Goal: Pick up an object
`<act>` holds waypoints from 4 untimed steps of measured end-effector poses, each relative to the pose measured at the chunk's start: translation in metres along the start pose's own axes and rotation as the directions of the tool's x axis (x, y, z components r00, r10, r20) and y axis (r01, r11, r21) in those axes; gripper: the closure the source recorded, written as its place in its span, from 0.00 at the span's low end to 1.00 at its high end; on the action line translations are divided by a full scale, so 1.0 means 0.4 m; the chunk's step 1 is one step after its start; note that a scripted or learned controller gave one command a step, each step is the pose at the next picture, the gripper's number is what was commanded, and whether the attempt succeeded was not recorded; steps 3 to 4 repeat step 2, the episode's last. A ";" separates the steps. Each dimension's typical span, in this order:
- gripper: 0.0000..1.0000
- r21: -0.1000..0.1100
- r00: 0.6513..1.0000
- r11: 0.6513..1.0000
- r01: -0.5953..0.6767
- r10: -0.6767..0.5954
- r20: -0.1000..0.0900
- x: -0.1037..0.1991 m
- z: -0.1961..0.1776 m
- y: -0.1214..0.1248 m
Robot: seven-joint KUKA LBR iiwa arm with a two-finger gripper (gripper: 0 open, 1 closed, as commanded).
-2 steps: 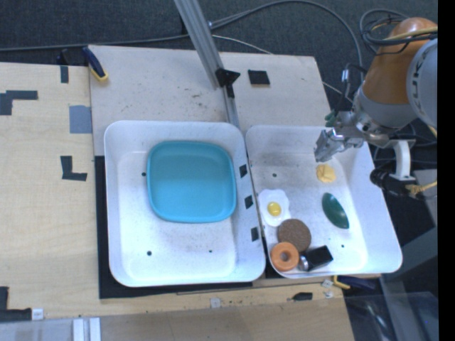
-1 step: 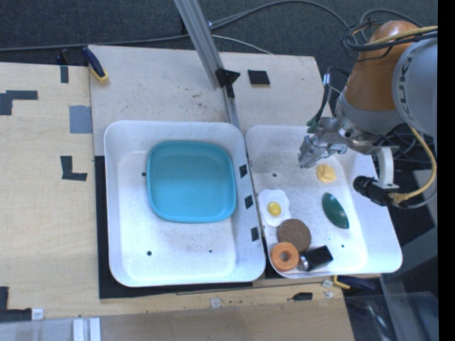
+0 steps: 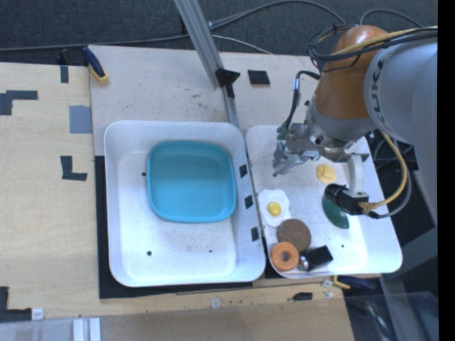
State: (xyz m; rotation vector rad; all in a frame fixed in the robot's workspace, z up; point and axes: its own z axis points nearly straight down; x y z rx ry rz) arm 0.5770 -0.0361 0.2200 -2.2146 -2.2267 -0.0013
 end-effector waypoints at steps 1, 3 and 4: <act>1.00 0.001 1.000 1.000 -0.001 0.001 0.000 0.128 0.022 -0.026; 1.00 0.000 1.000 1.000 -0.001 0.001 0.000 0.268 -0.007 -0.048; 1.00 0.000 1.000 1.000 -0.001 0.001 0.000 0.268 -0.007 -0.048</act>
